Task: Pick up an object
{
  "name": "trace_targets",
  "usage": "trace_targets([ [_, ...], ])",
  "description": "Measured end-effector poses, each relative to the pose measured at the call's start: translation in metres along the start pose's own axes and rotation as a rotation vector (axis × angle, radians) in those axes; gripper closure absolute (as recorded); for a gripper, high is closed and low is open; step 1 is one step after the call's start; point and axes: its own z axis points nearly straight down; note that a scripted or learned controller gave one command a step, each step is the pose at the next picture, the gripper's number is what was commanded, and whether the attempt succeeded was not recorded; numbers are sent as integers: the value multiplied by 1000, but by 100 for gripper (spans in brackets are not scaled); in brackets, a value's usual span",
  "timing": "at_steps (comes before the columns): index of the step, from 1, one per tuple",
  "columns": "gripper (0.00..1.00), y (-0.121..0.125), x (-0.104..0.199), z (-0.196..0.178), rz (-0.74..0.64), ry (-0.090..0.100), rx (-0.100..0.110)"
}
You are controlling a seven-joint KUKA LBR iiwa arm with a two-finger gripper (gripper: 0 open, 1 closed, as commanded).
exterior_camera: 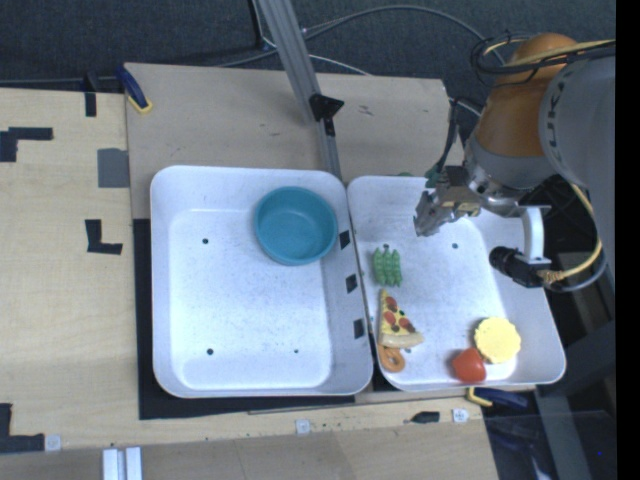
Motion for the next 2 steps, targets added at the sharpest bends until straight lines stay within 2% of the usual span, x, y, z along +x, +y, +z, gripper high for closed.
trace_targets([
  [1, 100, 5, 46, -13, 1, 0, -1],
  [2, 100, 9, 107, -9, 0, 0, 0],
])
